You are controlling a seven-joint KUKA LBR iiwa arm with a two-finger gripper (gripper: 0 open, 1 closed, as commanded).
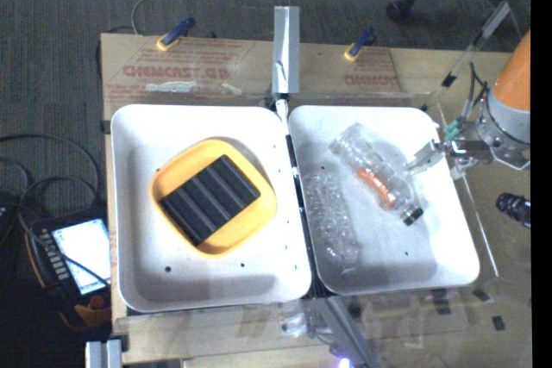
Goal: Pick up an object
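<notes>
Arm (511, 99) comes in from the right edge, orange band visible, wrist sitting over the right rim of the right bin (448, 267). Gripper (442, 144) is near that rim, just above the bin floor; grip state cannot be told, too small and cluttered. Nothing visibly held. Candidate objects in right bin: clear plastic bottle (373, 158) lying on its side with an orange item (378, 184) inside or against it, small black cap-like bit (413, 215) just beside its lower end, and a second clear crinkled plastic piece (331, 215) near the left wall. Left bin (129, 211) holds a yellow tray with black ribbed insert (214, 196), flat, centred. Judgement: approach stage, bottle is the likely target since it is nearest; clear slick plastic may slip.
</notes>
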